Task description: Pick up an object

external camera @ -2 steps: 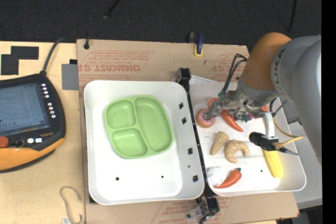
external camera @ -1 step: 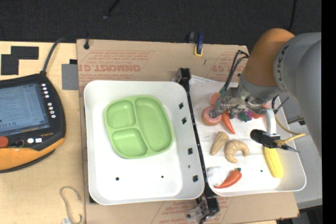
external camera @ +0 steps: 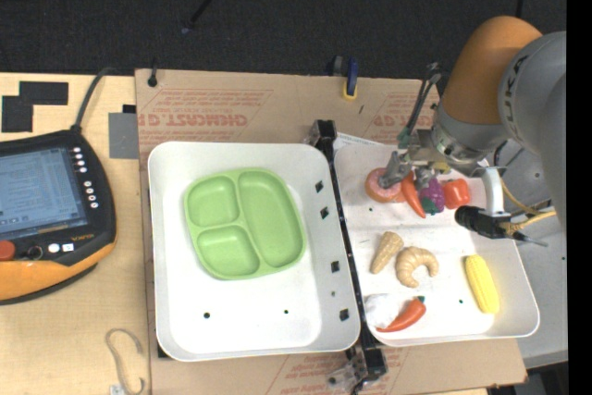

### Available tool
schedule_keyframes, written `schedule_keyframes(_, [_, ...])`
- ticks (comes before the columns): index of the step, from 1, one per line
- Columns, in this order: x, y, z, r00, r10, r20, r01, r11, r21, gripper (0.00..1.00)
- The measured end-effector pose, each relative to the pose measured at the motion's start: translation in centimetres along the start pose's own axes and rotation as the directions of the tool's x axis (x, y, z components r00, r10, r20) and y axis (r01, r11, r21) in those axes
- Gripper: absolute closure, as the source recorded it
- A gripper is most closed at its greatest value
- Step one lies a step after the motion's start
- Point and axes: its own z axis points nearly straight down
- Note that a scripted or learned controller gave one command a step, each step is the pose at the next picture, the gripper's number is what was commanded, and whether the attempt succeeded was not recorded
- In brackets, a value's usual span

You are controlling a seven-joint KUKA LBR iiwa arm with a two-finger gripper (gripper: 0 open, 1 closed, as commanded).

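Gripper (external camera: 404, 169) low over right bin (external camera: 527, 314), finger gap unclear, cannot tell. Pink donut (external camera: 378, 187) touching just left below; carrot (external camera: 413, 196), purple grapes (external camera: 432, 193), red pepper (external camera: 456, 192) just right. Croissant (external camera: 415, 265), corn (external camera: 480, 283) farther below.

Light wood table (external camera: 55, 328), with a printed cardboard sheet (external camera: 240, 106) spread flat across the middle. On the cardboard, two white bins touching side by side: left bin (external camera: 176, 310), right bin (external camera: 518, 310). On bare wood at far left, a black and orange pendant (external camera: 46, 213), screen up. Near the front edge, a small metal hook (external camera: 125, 356).
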Motion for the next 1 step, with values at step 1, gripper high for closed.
schedule_keyframes(1, [-0.31, 0.25, -4.26, 1.000, 0.000, 0.000, 0.000, 1.000, 0.000, 1.00])
